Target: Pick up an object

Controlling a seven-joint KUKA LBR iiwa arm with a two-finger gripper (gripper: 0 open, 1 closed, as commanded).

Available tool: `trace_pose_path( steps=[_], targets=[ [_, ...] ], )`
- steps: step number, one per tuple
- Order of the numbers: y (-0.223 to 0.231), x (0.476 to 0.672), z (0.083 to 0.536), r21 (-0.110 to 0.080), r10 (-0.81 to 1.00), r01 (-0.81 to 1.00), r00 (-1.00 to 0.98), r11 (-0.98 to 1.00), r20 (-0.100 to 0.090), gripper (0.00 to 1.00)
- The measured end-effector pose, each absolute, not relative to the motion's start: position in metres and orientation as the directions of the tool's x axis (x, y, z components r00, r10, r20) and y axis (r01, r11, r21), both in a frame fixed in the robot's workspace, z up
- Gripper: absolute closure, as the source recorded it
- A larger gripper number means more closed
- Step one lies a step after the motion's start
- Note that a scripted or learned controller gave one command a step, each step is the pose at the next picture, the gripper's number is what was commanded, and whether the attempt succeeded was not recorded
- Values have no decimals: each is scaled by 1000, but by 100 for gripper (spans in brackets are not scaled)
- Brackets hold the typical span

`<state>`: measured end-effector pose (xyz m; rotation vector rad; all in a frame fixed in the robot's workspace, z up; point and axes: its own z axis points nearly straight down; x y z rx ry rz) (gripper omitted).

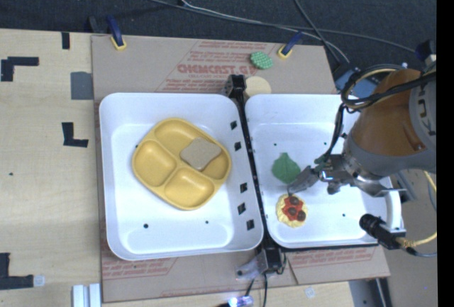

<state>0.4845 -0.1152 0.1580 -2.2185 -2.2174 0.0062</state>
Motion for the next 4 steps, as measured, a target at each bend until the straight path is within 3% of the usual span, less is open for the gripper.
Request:
trace_pose_path(
  steps=[1, 2, 3, 4],
  targets=[
    [-116, 484, 94, -8, 1000, 1000, 0, 0, 2, 0],
    [-116, 484, 85, 0, 1000, 1000, -1, 1, 0, 0],
    [-116, 485, 96, 3, 1000, 1000, 0, 0, -2, 100],
    [-112, 485, 138, 0, 1000, 1000, -1, 1, 0, 100]
  ],
)
